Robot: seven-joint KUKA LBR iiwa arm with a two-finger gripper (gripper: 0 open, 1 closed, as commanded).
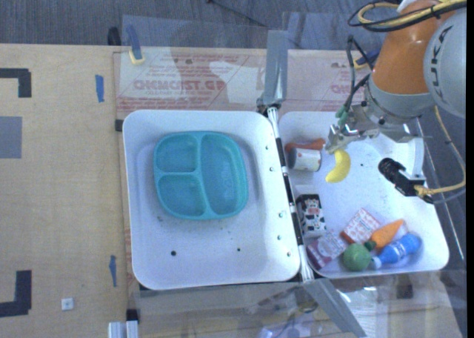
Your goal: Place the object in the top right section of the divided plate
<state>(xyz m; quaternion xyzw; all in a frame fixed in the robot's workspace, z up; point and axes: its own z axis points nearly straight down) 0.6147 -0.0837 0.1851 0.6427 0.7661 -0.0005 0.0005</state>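
Over in the left bin sits the teal divided plate (200, 175); across in the right bin the yellow banana (338, 167) lies just beneath the gripper (342, 135), its long axis running roughly near-to-far; no firm grasp shows.

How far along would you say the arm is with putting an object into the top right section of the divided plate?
Early. Nothing looks done: the teal divided plate in the left bin holds no object. In hand: the gripper is down in the right bin, just above the yellow banana; a grasp cannot be confirmed. Left: secure an object, carry it across, and set it in the top right section.
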